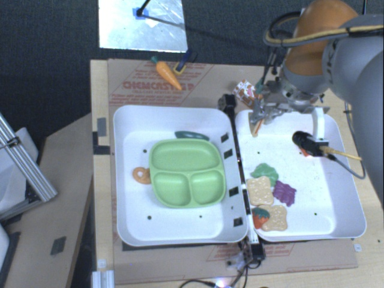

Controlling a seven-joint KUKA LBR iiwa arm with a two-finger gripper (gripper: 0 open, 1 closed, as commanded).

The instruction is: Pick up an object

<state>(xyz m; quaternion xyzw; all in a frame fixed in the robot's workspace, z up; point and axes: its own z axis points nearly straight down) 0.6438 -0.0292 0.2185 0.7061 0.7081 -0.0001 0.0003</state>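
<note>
Green plastic, a divided plate (185, 173), fills the left bin (129, 131) at the frame's centre-left, while the likely pickings lie low in the right bin (336, 209): a green piece (264, 173), a tan cracker (260, 191) and a purple piece (284, 192). Upper right, the gripper (259, 122) hangs at that bin's far-left corner; how it's set I can't tell, so to me it's the approach step, and next it must travel down-frame to that cluster

Two white bins: the left bin (129, 161) and the right bin (336, 203). One green divided tray (186, 173). One orange ring (141, 175). One toy carrot (168, 75) on the worktop (102, 89). Two tan crackers, (260, 191) and (278, 218). One purple piece (284, 192). One green leafy piece (264, 173).
</note>
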